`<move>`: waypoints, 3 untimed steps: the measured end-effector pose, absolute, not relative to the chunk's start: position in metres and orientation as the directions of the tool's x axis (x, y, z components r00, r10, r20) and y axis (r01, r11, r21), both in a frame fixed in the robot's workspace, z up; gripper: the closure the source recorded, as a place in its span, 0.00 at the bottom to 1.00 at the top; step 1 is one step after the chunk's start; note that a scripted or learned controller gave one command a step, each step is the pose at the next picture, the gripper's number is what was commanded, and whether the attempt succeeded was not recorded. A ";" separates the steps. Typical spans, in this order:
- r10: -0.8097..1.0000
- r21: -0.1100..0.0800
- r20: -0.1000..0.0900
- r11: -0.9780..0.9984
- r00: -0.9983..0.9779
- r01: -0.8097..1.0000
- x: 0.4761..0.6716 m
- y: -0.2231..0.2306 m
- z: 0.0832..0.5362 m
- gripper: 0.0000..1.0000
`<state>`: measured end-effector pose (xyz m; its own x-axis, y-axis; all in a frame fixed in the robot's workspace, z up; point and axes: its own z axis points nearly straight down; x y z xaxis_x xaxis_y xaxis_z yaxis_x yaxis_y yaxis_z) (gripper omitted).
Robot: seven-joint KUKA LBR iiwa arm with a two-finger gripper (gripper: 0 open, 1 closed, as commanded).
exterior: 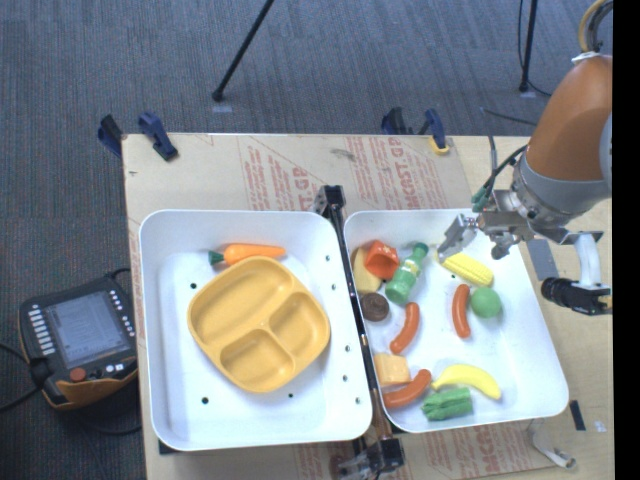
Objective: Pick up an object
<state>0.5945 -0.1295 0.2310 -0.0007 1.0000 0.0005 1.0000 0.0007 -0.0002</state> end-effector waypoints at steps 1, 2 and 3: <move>0.998 -0.004 0.002 0.057 -0.057 0.998 0.576 -0.148 0.087 0.00; 0.980 -0.002 0.002 0.200 -0.200 0.980 0.564 -0.086 0.087 0.00; 0.995 -0.002 0.001 0.096 -0.096 0.995 0.615 -0.088 0.088 0.00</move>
